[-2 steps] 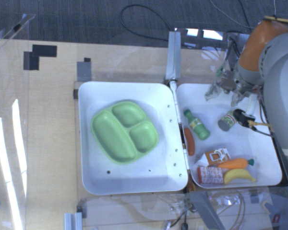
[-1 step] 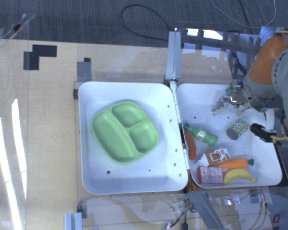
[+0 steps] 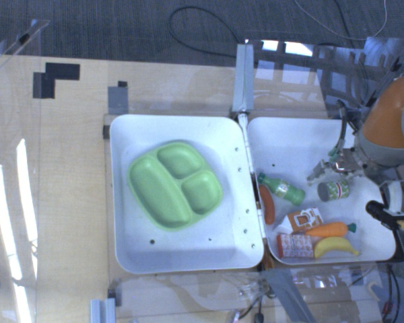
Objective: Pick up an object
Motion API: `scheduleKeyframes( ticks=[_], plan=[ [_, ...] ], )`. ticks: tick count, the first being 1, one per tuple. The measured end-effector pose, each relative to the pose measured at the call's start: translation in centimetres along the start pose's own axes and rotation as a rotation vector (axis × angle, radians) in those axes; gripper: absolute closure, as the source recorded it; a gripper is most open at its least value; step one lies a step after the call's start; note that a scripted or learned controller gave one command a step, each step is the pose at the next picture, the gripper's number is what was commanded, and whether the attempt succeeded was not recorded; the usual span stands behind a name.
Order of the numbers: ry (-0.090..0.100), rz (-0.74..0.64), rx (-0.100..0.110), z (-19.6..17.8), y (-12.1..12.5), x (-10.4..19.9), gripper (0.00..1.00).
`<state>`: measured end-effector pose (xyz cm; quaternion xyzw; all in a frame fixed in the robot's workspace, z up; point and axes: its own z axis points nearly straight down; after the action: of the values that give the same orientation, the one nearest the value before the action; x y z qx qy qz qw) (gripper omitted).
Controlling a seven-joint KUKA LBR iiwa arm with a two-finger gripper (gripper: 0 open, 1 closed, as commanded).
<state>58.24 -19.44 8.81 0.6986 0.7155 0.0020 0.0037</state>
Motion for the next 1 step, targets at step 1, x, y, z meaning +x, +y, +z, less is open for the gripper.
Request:
scheduleKeyframes(
  ticks=[1],
  plan=[
    [0.001,-0.051,-0.005,-0.09,-2.65,-0.92,0.00]
  ],
)
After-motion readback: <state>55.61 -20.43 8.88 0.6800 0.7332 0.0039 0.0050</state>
